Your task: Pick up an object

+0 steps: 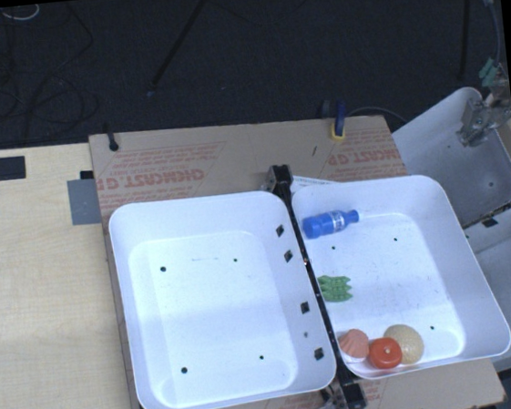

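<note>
Lying in my right bin: a blue bottle (329, 224), on its side by the far-left corner, near the divider between the bins.
Bottle axis: long axis runs left to right across the bin, tilted slightly; its pale cap end points right.
Green piece (335, 288): a small ridged thing against the left wall, midway down, well apart from the bottle.
Near corner cluster: a pink round piece (353, 344), a red round piece (385, 353) and a tan ball (405, 342), touching or just beside one another.
Right bin (460, 267): white, shallow.
Left bin (141, 249): white, beside it.
My arm (488, 113): at the right edge; I cannot tell how my gripper stands.
</note>
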### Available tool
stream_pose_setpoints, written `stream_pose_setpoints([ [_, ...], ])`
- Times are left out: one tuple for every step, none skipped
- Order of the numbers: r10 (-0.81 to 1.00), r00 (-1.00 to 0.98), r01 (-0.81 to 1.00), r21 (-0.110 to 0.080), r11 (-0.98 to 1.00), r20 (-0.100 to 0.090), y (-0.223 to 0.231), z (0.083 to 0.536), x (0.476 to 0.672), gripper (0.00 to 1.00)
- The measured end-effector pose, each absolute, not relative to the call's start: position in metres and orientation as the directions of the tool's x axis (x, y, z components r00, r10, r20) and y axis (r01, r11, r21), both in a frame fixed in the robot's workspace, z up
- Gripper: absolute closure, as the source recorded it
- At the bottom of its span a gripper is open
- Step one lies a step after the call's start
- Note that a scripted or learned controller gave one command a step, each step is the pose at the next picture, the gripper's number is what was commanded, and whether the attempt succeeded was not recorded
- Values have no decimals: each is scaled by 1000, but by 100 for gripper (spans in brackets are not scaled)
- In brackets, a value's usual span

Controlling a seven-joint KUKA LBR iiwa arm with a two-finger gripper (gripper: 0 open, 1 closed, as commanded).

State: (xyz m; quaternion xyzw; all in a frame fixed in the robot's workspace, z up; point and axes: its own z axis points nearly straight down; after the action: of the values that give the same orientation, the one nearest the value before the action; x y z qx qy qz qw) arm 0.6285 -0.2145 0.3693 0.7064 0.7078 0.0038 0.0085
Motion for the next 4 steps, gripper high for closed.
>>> stream_pose_setpoints([
  [1000, 0, 1000, -11, 0, 3, -212, 250, 632, 100],
  [1000, -4, 1000, -7, 4, 2, -211, 194, 643, 100],
  [1000, -2, 1000, 12, 2, -5, -215, 327, 645, 100],
  [1000, 1, 1000, -19, -1, 6, -212, 179, 588, 100],
])
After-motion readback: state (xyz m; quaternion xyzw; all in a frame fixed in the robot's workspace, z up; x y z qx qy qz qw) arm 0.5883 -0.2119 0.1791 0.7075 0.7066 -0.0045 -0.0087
